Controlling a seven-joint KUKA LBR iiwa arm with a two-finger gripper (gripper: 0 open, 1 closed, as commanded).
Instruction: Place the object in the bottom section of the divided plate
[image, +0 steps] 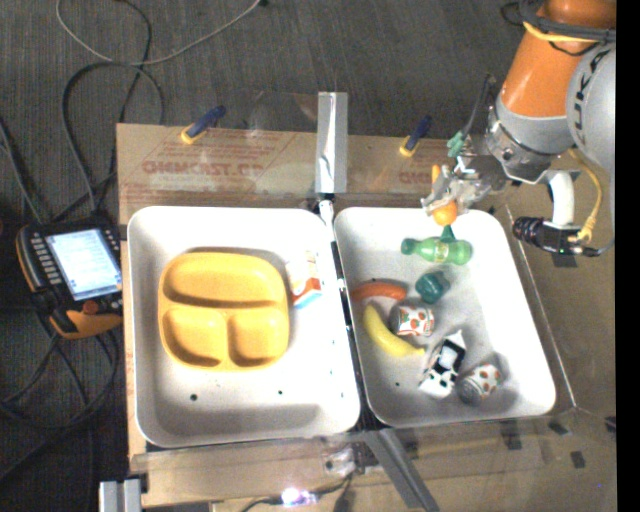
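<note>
The gripper (445, 205) is hanging over the far edge of the right bin (520, 290), its fingers clamped on a small orange piece (444, 213), probably light hard plastic, best pinched across the middle. The yellow plate (226, 308) is waiting in the left bin, well apart, on a smooth white floor.

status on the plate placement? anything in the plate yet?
Done: nothing placed; the yellow divided plate in the left bin shows bare sections. In hand: the gripper is raised over the right bin's far edge with a small orange object at its tip; a firm grasp is unclear. Left: carry it across and release it in the plate's bottom section.
</note>
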